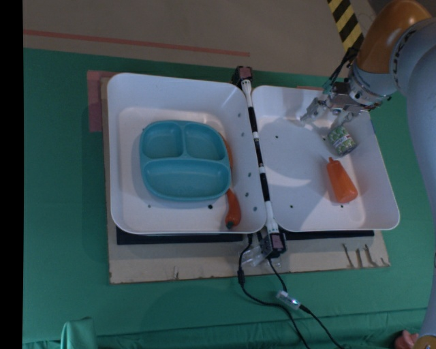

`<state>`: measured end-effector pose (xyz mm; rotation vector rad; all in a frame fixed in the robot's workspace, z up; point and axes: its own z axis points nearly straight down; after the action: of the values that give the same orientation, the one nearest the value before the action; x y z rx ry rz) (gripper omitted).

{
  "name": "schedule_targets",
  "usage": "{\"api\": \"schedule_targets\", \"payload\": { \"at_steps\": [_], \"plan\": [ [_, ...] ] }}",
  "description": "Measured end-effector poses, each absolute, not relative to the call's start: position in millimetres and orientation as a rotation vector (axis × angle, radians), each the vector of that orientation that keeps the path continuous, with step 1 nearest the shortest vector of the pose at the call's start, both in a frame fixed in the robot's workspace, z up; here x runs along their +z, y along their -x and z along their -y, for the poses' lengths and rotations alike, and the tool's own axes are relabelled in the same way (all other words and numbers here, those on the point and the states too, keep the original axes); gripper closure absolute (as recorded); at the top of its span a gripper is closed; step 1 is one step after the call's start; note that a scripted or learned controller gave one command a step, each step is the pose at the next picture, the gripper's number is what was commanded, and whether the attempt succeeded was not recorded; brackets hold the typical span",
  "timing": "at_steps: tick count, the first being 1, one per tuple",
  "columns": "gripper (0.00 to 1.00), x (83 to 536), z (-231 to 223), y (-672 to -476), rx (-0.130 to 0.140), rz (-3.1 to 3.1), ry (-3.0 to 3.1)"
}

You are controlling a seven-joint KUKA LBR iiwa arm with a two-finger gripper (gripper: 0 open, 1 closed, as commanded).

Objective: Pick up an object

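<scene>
Green table, two white bins (381, 204).
The gripper (332, 114) hangs spread wide above a small jar (342, 141); it could slip and roll.

You're looking down on a green-covered table (61, 204), cardboard sheet (204, 266) laid flat on it. Beyond, tan floor (204, 20) with a red line (136, 43); yellow-black hazard stripe (346, 20), possibly tape.

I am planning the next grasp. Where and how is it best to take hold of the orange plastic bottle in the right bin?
The orange plastic bottle lies flat on the right white bin's floor, narrow cap toward the far side, apart from the small clear jar. Probably best: descend from above and close across its wide middle body, from its long sides, since the cap end is thin.
</scene>
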<state>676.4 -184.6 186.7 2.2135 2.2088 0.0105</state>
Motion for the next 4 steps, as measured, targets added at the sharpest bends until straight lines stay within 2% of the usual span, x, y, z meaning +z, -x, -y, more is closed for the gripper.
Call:
{"api": "schedule_targets", "payload": {
  "at_steps": [1, 2, 4],
  "plan": [
    [1.00, 201.0, 187.2, -677.9, 0.013, -2.198, -2.209],
    [1.00, 298.3, 187.2, -687.0, 0.002, -2.214, -2.220],
    [1.00, 253.5, 187.4, -596.3, 0.000, -2.214, -2.223]
  ]
}}
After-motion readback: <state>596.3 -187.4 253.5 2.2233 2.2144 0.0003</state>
